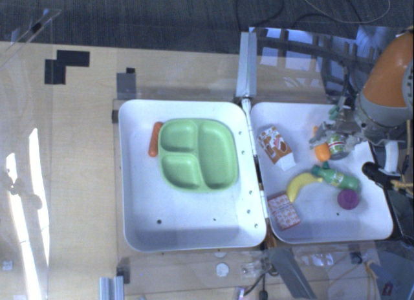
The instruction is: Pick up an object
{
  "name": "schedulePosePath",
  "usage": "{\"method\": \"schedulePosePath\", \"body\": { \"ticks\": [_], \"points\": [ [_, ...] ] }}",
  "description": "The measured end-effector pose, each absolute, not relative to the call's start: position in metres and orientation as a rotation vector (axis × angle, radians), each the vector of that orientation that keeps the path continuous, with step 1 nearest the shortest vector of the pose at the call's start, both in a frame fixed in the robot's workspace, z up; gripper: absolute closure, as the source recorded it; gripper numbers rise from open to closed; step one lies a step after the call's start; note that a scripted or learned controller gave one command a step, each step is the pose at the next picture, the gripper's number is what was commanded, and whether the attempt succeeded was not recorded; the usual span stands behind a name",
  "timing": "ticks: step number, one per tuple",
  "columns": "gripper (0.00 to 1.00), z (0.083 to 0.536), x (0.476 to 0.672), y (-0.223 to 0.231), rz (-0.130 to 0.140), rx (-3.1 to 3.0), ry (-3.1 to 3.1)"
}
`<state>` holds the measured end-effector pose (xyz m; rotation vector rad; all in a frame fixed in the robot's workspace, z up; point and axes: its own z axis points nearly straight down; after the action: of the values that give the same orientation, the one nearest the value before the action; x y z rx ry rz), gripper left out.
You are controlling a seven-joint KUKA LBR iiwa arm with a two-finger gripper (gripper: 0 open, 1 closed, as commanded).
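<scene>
Camera view. Takes the yellow banana (296,185) in the right bin (381,231) as the landmark.

Reaches in from right of the banana with the grey arm (388,75) and its orange band. Brings the gripper (333,135) low over the bin, up and to the right of the banana. Sits just above a small round green-and-white object (337,147), with a small orange object (322,153) just beside it, on the banana's side. Cannot tell if the gripper is open or closed, and cannot tell if anything is already caught in it, since metal and objects overlap there.

Shows more choices near the banana: a green bottle (336,178) touching its right end, a purple object (348,199) lower right, a patterned card (283,211) just below, a snack packet (275,145) above and to the left.

Far to the left of the banana, shows the left bin (139,227) with a green divided plate (197,153) and an orange stick (154,139) at the far edge of the plate.

Looks like the approach or the grasp step, as a judgement. Nothing clearly lifted off the bin floor yet. Leaves to do: close firmly on one object, probably the round one, and raise it.
</scene>
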<state>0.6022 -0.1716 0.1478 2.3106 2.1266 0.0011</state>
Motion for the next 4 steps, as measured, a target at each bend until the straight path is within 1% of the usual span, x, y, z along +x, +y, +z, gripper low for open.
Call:
{"method": "schedulePosePath", "body": {
  "ticks": [1, 2, 3, 4],
  "points": [
    [0.00, 0.115, 0.628, -0.181, 0.005, 2.296, 2.138],
    [0.00, 0.088, 0.623, -0.183, 0.007, 2.160, 2.273],
    [1.00, 0.101, 0.626, -0.181, 0.017, 2.152, 2.271],
    [0.00, 0.101, 0.626, -0.181, 0.017, 2.152, 2.271]
  ]
}}
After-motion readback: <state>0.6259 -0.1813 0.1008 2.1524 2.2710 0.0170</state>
